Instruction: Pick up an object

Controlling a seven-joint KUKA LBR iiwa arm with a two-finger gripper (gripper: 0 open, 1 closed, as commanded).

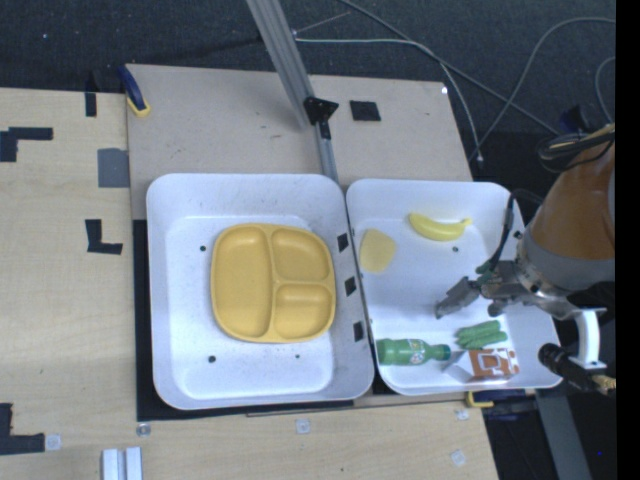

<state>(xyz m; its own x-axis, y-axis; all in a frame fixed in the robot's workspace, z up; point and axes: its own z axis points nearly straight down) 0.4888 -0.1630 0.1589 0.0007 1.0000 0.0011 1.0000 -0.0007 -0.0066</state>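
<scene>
my two-finger gripper [462, 299] spread open, holding nothing (over right white bin [400, 200]), just above ridged green plastic pickle [481, 333]

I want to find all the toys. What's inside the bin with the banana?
The right bin holds a banana, pale yellow disc, green bottle, green piece and orange packet. The gripper covers some floor.

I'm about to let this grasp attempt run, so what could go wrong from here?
1. The pincer hangs in the right white bin, close above the green plastic bottle, the green ridged piece and the orange-and-white carton; coming down there, it may catch two or knock one aside.
2. The lying bottle looks round, so it might roll away.
</scene>
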